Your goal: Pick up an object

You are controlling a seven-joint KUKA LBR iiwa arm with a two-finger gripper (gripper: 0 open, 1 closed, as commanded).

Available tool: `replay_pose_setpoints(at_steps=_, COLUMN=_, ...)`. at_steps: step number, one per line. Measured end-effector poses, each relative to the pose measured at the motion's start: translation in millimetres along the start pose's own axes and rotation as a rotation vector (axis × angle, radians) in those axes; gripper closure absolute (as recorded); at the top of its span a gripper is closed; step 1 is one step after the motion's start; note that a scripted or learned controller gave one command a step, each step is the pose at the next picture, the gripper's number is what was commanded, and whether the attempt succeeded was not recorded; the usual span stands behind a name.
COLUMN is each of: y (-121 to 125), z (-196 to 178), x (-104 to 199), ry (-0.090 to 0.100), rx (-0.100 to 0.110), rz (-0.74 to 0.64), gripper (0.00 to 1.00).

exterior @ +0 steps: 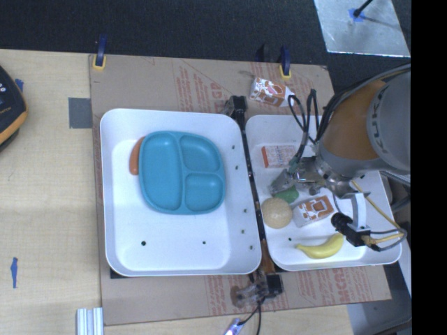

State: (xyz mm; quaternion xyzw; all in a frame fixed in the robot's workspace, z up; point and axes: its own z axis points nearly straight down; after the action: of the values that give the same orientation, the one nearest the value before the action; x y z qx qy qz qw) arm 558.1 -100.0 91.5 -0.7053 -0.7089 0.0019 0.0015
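Partly hidden jaws (297,176) over right bin (279,257), orange item (133,158) under plate (183,172)

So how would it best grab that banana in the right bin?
Probably from above, jaws closing across the thick middle of the banana. It lies flat and curved along the right bin's front wall, so its long sides are open while the tapered ends would slip.

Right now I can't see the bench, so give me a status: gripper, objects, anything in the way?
Gripper low in right bin, nothing seen held. Banana, beige ball, packets nearby. Blue plate in left bin.
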Motion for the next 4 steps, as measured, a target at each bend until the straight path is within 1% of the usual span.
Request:
replay_pose_setpoints(at_steps=1, y=-0.6, z=-0.1, x=6.3, ry=0.001, rx=0.001, rz=0.0, gripper=0.0)
replay_pose_setpoints(at_steps=2, y=7.2, z=-0.4, x=6.6, ry=-0.001, rx=-0.003, rz=-0.001, gripper=0.0)
replay_pose_setpoints(at_steps=3, y=5.1, z=-0.1, x=6.9, ry=0.0, rx=0.0, rz=0.0, gripper=0.0)
replay_pose_setpoints(at_steps=4, y=10.1, z=-0.5, x=5.8, ry=-0.001, rx=-0.003, rz=-0.001, gripper=0.0)
